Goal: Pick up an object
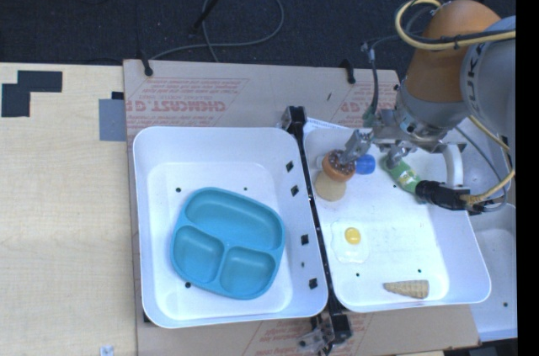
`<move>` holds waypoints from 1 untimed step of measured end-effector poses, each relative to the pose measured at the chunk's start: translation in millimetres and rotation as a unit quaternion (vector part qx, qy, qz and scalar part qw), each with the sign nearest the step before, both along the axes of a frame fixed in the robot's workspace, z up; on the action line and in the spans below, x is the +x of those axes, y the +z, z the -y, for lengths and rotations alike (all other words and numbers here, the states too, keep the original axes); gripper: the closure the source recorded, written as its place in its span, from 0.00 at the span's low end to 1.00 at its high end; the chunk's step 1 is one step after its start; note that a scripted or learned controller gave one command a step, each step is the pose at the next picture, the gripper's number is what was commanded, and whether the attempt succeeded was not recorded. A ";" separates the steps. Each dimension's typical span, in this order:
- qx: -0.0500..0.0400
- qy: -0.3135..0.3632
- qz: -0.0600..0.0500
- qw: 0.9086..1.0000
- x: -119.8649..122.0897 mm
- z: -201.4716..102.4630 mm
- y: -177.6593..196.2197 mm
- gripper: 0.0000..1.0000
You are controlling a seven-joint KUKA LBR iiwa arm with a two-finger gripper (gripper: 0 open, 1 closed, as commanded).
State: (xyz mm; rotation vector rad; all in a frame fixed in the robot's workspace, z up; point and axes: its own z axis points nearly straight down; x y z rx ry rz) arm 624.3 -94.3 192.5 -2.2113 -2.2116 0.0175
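My gripper (348,154) hangs low over the far left part of the right bin (468,260). It is directly above a small beige jar with an orange top (332,180) and seems to touch that top. A blue cap-like piece (365,166) lies just right of the gripper. Under the wrist lies a green object (403,176). A toy fried egg (351,241) rests in the middle of the bin. A tan cone-shaped wedge (408,289) sits near the front edge.
The left bin (153,156) holds a blue divided plate (227,242). A black divider (305,211) runs between the bins. Cables and a black connector (442,193) trail from the wrist over the right bin's far right side.
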 end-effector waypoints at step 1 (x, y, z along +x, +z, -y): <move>-0.001 0.001 0.007 1.000 2.9 0.1 9.1 0.00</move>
